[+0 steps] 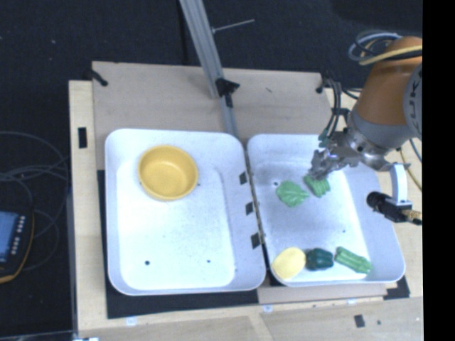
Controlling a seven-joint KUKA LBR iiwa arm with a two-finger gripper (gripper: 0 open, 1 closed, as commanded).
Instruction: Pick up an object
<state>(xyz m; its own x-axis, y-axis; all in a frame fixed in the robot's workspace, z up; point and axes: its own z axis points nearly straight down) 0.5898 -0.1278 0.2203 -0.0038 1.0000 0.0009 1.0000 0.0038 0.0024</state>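
Right-hand white bin [370, 258] held a small green plastic vegetable [318, 186], probably light and stiff, pinched by the end effector [321, 169].

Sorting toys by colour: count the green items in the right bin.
4. A leafy piece mid-bin; a small one under the hand; a dark one and an elongated one along the near edge. The hand may hide more.

The arm [387, 94] is running off the right side, so its far part is getting cut off. The gripper [321, 170] is covering the top of a small green piece [318, 186].
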